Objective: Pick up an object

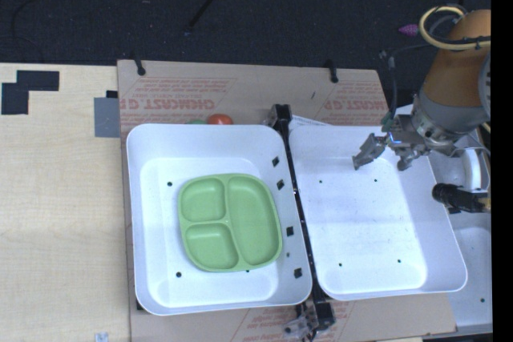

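Jaws (386, 152) spread over right bin (437, 268); one green plate (230, 222), left bin (152, 268).

A pale green three-compartment plate (230, 222) lies flat in the left bin (152, 164).

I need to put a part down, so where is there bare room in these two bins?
The right bin has bare floor from the centre divider across to its near and right walls; the gripper hangs over its far right corner. The left bin is crowded: the green divided plate takes its middle, leaving narrow strips along the walls.
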Available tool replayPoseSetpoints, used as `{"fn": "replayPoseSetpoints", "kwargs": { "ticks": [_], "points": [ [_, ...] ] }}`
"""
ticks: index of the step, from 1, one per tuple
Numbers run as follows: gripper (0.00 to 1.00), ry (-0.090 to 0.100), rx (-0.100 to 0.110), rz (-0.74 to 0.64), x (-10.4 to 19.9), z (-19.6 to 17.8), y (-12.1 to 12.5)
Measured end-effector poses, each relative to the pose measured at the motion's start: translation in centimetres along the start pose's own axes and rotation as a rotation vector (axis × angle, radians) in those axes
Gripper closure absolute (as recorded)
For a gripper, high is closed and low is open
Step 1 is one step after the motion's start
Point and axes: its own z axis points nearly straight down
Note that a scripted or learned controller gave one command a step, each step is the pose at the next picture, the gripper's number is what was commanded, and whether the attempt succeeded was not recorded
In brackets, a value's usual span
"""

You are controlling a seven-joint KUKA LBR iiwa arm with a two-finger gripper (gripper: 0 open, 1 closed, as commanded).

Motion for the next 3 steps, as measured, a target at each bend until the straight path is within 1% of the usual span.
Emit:
{"fn": "replayPoseSetpoints", "kwargs": {
  "ticks": [1,2,3],
  "points": [
    [0.0,-0.002,-0.014,-0.002,0.0,-0.8,0.3],
    [0.0,-0.001,-0.009,-0.005,0.6,3.8,0.8],
    [0.0,0.0,-0.006,-0.002,0.9,9.4,-0.2]
  ]
}}
